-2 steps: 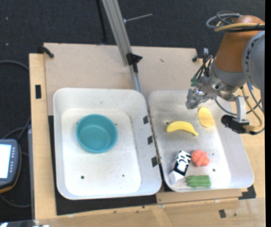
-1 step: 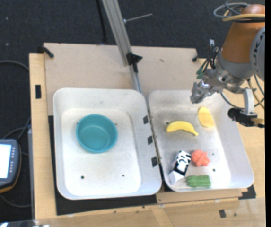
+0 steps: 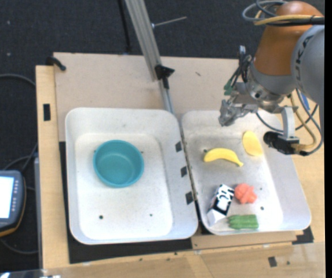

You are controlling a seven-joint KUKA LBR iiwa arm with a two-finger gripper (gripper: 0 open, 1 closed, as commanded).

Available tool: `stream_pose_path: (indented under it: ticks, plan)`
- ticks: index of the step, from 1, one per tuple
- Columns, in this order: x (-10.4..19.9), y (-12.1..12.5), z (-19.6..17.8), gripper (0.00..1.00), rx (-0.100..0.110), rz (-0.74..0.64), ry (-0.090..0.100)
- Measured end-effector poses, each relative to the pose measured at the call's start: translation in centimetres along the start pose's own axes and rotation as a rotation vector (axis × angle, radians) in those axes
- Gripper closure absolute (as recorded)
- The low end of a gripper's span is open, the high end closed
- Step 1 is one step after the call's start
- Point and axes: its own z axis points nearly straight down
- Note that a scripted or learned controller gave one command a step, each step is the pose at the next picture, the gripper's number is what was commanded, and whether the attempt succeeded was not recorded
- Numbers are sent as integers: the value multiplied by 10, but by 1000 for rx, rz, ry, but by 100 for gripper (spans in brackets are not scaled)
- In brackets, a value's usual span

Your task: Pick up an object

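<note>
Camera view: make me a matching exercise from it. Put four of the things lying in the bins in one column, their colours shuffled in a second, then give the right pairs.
Things:
1. bowl in the left bin
2. banana in the right bin
3. lumpy toy below and right of the banana
4. long piece by the right bin's near rim

Colours:
A. green
B. teal
C. yellow
D. coral red

Pairs: 1-B, 2-C, 3-D, 4-A
</note>
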Motion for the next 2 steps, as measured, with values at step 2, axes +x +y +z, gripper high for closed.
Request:
stream_pose_path:
  ticks: [2]
  plan:
    - [109,3,-15,100,-1,3,0]
